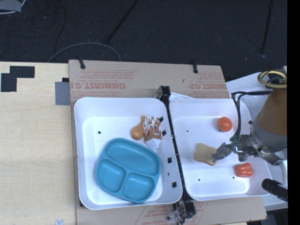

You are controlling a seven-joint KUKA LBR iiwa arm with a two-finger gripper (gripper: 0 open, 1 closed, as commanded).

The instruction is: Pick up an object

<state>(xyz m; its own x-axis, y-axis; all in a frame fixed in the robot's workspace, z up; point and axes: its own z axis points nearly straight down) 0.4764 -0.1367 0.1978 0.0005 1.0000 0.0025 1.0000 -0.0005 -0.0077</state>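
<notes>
In the left bin a blue divided tray lies flat and takes most of the floor. Just above it, near the dividing wall, there is a small brown and white toy.

In the right bin a tan flat piece, maybe a cookie-shaped toy, lies near the middle. The gripper reaches in from the right and is low over it. One dark finger touches its right edge, but I cannot tell how wide the gripper is opened, or whether it has hold of the piece. This piece seems to be the chosen object because it lies free from the walls. An orange ball rests further back, and a red object lies closer to the front, near the arm.
</notes>
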